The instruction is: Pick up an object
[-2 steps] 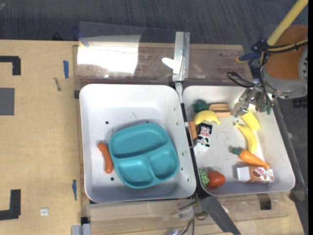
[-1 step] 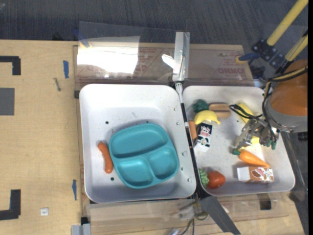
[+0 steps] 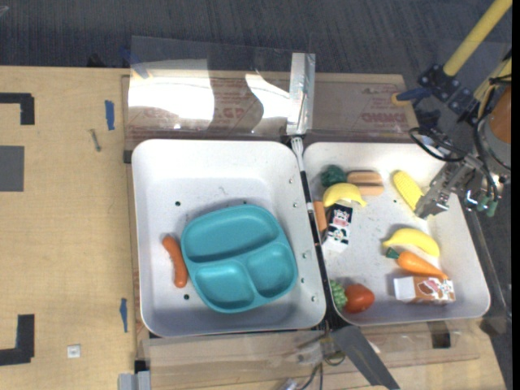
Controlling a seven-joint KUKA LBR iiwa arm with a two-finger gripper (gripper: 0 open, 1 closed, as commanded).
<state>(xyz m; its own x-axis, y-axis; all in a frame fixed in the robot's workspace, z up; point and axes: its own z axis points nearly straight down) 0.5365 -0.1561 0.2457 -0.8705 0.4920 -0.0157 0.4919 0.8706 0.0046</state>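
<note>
My gripper (image 3: 431, 201) hangs over the right bin (image 3: 471, 250), near its right side, just right of a yellow corn cob (image 3: 406, 189) and above a banana (image 3: 412, 240). Nothing is seen held in it. Below the banana lie a carrot (image 3: 420, 263) and a small juice carton (image 3: 422, 289). At the bin's left side are a broccoli piece (image 3: 331, 175), a hot dog bun (image 3: 365, 182), a second banana (image 3: 343, 193) and a black-and-white box (image 3: 339, 224). A red tomato (image 3: 356, 297) sits at the front left.
The left bin (image 3: 162, 177) holds a teal divided plate (image 3: 237, 257) and an orange sausage (image 3: 175, 260) to its left. A clear plastic sheet (image 3: 219, 96) stands behind the bins. The arm and its cables (image 3: 479, 161) crowd the right bin's far right corner.
</note>
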